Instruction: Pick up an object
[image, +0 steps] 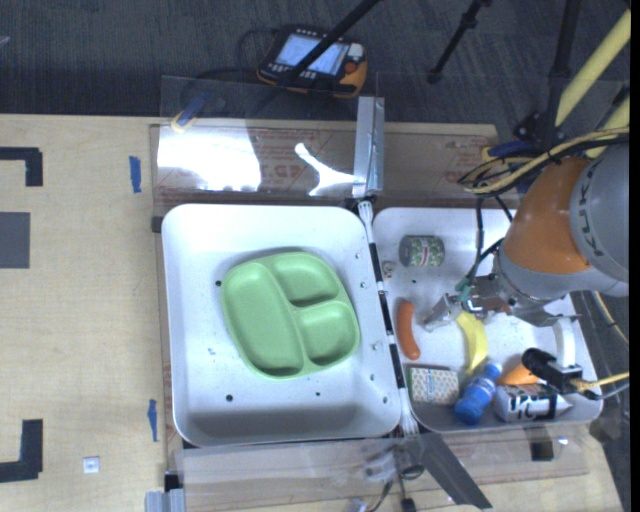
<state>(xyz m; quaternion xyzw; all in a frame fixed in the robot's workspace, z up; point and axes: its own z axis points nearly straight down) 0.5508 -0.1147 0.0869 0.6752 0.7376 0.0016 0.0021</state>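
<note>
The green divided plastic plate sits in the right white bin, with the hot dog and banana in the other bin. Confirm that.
Wrong bin. The camera view shows the green divided plastic plate in the left white bin; the orange hot dog and yellow banana lie in the right white bin.

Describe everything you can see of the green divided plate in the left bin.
The green divided plate looks like matte, pale green plastic with rounded corners and a raised rim. Ridges split it into three compartments: one long section on its left and two smaller ones on its right. It lies flat, turned at a slight angle, near the middle of the shallow white left bin, touching only the bin floor.
</note>
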